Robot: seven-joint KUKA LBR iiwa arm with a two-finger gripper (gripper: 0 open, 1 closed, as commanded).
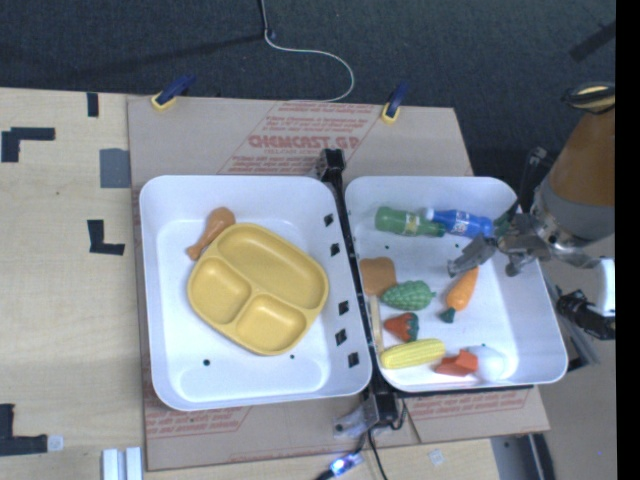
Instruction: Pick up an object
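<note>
Here our claw (492, 251) hangs spread open over the right bin (530, 363), gripping nothing. The carrot (461, 290) lies just below its nearer finger, close but apart, so we judge it the likeliest pick. Beyond the carrot, toward the bin's divider, sit a green leafy piece (406, 294), a strawberry (401, 325) and a corn cob (411, 352); a green bottle (409, 222) lies above. If we descend off-centre, the slanted carrot could roll aside and the fingers close on air.
</note>
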